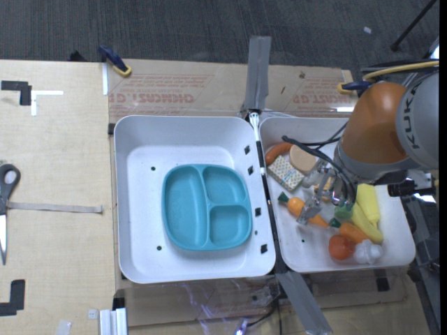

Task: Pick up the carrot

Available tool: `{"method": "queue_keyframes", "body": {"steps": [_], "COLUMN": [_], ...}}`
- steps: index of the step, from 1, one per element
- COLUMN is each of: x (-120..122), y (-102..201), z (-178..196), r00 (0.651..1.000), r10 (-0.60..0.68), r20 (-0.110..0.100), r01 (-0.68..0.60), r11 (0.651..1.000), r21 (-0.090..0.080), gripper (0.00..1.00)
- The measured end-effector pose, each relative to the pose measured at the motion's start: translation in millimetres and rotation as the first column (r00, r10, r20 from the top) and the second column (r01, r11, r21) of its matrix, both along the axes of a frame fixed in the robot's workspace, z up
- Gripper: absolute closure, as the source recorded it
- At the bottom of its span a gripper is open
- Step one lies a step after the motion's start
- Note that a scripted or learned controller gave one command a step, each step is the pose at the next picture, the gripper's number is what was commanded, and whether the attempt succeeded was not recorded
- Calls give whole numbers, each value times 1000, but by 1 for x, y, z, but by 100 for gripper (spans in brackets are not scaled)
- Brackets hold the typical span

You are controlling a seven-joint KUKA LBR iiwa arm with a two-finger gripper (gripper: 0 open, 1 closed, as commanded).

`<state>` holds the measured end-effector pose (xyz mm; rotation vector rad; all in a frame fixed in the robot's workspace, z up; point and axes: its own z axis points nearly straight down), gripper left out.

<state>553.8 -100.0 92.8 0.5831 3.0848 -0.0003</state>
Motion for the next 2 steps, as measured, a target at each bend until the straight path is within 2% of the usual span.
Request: {"method": "queue_keyframes", "body": {"steps": [1,2], "x": [2,-60], "y": [0,56], "z": [10,99], "r00": [1000,1000], "r10": [3,22], "r20": [5,2], "r01": [-3,-22], "r11": [1000,1000], "r21": [-2,0], "gripper": [100,100]}}
